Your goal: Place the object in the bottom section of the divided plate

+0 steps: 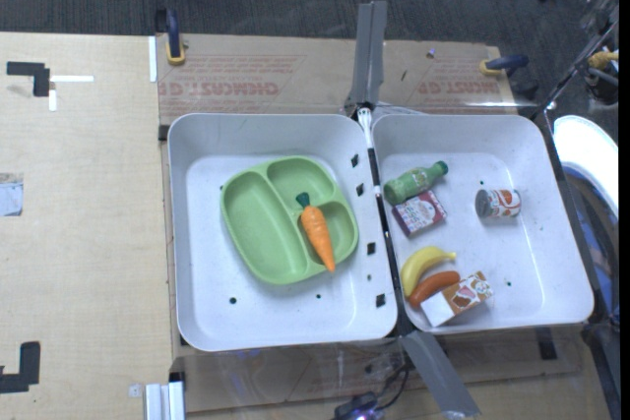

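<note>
Carrot [317, 229] lying in the green divided plate [258, 233], which sits in the left white bin [197, 310]. The carrot rests slantwise, leafy top toward the far side and tip pointing near and right, across the ridge that separates the plate's right-hand sections; most of its body lies over the near-right section. Whether that counts as the bottom section is a judgement, but the object appears already placed or close to it.

The carrot looks like a moulded plastic toy: probably light, stiff and smooth, so liable to roll or slip. Its thick middle, gripped across the width, would be the surest hold; the tapered tip offers little purchase.

The right white bin [536, 305] holds a green bottle [415, 181], a red packet [420, 212], a small can [497, 203], a banana [426, 265], a red sausage-like piece [434, 286] and a small carton [457, 298], well apart from the plate. Both bins stand on a wooden bench [79, 211] with cardboard [256, 79] at the far side and dark floor beyond. The state of the pincer cannot be told.
</note>
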`<state>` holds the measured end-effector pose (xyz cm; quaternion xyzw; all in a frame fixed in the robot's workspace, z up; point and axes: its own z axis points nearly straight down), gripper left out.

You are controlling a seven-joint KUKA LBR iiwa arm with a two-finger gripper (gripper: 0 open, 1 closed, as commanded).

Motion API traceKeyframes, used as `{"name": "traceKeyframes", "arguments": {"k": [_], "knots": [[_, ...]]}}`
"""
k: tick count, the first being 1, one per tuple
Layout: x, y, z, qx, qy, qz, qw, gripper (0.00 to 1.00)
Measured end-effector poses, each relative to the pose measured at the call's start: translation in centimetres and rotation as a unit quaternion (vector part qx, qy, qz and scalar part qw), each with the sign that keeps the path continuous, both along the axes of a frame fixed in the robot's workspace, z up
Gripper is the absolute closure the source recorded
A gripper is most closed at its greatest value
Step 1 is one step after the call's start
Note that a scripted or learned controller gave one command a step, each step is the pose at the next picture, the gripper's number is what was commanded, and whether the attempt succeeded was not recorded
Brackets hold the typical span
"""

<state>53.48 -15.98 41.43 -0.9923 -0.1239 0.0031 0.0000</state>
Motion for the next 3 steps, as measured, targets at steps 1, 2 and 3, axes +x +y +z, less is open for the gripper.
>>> {"name": "traceKeyframes", "arguments": {"k": [1,2,3], "knots": [[0.0,0.0,0.9,-0.0002,0.002,0.001,1.0,1.0],[0.0,0.0,0.9,-0.0001,0.002,0.001,1.0,0.0],[11.7,5.2,-13.7,0.0006,-0.001,0.035,0.9994,0.0]]}}
